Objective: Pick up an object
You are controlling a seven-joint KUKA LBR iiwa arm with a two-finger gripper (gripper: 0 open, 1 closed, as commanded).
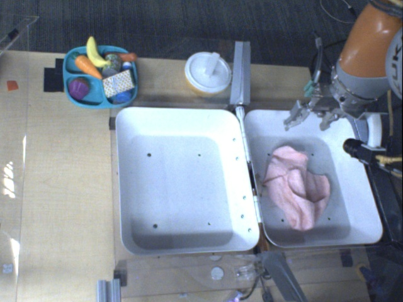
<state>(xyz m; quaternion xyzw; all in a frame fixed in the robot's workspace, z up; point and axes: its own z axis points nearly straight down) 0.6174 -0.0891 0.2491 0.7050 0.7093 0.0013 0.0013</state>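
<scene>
A crumpled pink cloth (292,185) lies in the right white bin (352,228), near its middle. My gripper (308,122) hangs over the bin's far edge, above and behind the cloth and apart from it. Its two fingers are spread open with nothing between them. The orange band of the arm (368,38) rises to the upper right.
The left white bin (179,231) sits beside the right one. Behind the bins stand a blue tray of toy food (101,74) at the far left, a round white lidded tub (208,73), and a grey metal post (239,74). Black hardware (362,150) overhangs the right bin's right side.
</scene>
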